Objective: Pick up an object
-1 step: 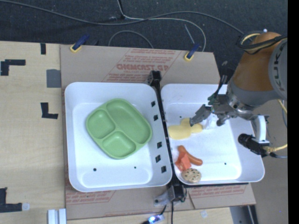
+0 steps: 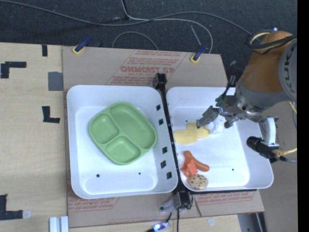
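My gripper (image 2: 217, 122) hangs low over the middle of the right bin (image 2: 241, 175), its two dark fingers spread apart and open. A pale yellow food piece (image 2: 189, 135) lies on the bin floor just left of and below the fingertips, with its right end almost under the left finger (image 2: 207, 118). A small whitish patch shows between the fingers, and I cannot tell whether it is an object. Nothing is visibly held. Orange-red pieces (image 2: 193, 163) and a brown speckled cookie (image 2: 197, 181) lie near the bin's front left corner.
The left bin (image 2: 79, 173) holds a green divided plate (image 2: 123, 132). A black divider (image 2: 166, 129) runs between the two bins. Bare white floor lies to the right of the food in the right bin.
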{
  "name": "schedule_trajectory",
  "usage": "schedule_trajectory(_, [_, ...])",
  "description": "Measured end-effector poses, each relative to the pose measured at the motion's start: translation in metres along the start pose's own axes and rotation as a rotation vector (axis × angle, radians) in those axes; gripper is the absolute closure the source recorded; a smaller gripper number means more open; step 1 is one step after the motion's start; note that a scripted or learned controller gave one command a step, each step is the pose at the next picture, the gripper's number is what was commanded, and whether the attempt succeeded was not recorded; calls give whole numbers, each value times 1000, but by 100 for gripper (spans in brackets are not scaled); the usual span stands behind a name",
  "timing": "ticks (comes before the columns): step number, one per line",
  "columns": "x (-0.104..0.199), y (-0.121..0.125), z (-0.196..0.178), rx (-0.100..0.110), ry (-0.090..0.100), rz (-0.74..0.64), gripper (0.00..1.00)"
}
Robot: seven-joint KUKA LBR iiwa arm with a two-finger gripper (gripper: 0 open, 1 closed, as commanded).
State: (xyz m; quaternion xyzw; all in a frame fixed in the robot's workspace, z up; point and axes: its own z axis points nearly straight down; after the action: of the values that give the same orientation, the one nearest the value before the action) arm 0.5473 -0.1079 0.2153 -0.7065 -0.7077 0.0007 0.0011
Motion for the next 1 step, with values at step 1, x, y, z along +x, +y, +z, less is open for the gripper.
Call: schedule_trajectory(1, [-1, 4, 45, 3, -1, 1, 0])
